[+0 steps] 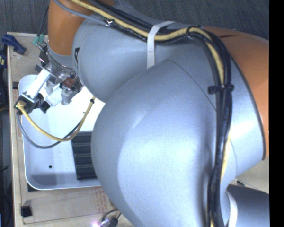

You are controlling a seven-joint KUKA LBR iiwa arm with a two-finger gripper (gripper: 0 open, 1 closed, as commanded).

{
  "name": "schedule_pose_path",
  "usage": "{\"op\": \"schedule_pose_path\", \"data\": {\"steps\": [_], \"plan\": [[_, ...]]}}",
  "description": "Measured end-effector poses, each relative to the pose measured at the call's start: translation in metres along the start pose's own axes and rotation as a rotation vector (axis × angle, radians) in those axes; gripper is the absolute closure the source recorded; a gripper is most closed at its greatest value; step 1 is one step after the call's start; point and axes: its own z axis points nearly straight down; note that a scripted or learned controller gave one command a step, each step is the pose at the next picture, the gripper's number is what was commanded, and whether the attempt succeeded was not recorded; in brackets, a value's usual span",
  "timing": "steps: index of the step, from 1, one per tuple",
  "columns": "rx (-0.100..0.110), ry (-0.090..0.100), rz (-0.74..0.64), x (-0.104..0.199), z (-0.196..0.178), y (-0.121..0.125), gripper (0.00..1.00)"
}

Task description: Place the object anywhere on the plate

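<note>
With the claw [57, 91] poised over the white bin [42, 174], its opening and the object's whereabouts impossible to tell behind the arm [170, 126], a release here may miss the plate.

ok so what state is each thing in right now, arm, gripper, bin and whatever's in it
arm: stretched in from the right, over the bin
gripper: low over the bin's far end, can't tell if it holds anything
white bin: flat on the bench, largely hidden by the arm
black ribbed thing: lying flat on the bin floor, partly under the arm
small dark speck: loose on the bin floor, too small to identify
</note>
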Motion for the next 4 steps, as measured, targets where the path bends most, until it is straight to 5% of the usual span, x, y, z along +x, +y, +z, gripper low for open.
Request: {"op": "schedule_pose_path", "data": {"steps": [1,2,3,4], "plan": [[-0.005,0.006,0.16,-0.03,-0.176,-0.026,1.0],[-0.003,-0.004,0.251,-0.062,-0.027,-0.057,1.0],[-0.002,0.0,0.17,-0.039,-0.056,-0.038,1.0],[0.0,-0.004,0.179,-0.044,-0.024,-0.043,1.0]]}}
